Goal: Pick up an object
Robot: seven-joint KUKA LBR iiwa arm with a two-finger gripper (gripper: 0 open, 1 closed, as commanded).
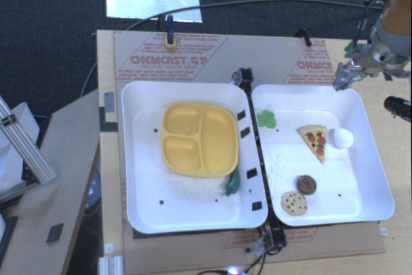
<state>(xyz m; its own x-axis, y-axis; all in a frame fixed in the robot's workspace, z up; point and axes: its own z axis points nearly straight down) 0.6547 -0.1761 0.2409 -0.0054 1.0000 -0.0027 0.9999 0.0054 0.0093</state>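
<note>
My gripper (pixel 343 78) hangs at the upper right, above the far rim of the right bin (pixel 376 167), with nothing seen in it. Below it in that bin lie a pizza slice (pixel 313 140) and a white ball (pixel 342 138), side by side. A small green lump (pixel 266 118) rests near the bin's far left corner. A dark brown round piece (pixel 306 185) and a chocolate-chip cookie (pixel 294 203) sit toward the near edge. All of these are well apart from the gripper.
The left bin (pixel 138 196) holds a yellow divided plate (pixel 199 138) and a dark green object (pixel 232 183) by its right wall. Black clips run along the divider (pixel 252 145) between the bins. A clear sheet (pixel 212 58) lies behind the bins.
</note>
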